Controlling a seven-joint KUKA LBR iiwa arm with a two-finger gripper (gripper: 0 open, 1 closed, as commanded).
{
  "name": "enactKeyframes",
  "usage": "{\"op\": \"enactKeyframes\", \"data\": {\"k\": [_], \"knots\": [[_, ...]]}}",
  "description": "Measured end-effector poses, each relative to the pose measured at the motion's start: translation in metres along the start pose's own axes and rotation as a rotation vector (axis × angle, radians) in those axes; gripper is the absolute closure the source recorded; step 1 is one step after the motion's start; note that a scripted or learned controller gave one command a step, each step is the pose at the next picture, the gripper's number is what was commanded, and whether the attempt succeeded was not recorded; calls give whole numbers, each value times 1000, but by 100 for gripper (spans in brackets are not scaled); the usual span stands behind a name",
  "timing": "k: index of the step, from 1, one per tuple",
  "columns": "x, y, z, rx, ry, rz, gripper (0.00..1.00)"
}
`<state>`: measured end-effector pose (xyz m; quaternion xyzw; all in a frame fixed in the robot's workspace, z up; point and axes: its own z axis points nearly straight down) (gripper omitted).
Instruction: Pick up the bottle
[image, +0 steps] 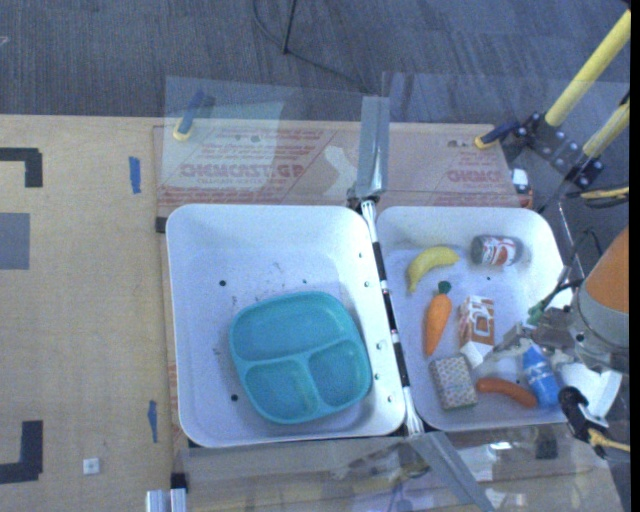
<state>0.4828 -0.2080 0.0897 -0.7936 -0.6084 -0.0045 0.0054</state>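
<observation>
While hovering at the right bin's (545, 225) right edge, gripper (540, 335) poised directly over bottle (541, 376) near the bottom-right corner; finger spread impossible to tell, nothing visibly held. Not yet lifted, by the look of it: grasp and raise both left. Counted in right bin: one bottle, one banana (431, 265), one carrot (437, 320), one can (496, 250), one carton (476, 321), one sponge (453, 381), one sausage (506, 391). Counted in left bin (200, 240): one teal tray (298, 357).

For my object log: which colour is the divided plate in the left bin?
Turquoise, plain; the plate shows in the camera view.
</observation>
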Motion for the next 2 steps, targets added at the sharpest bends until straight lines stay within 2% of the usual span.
{"op": "enactKeyframes", "data": {"k": [1,2], "knots": [[-7,1,-9,-10,-13,8,100],[73,-22,-104,-2,-14,108,100]]}}
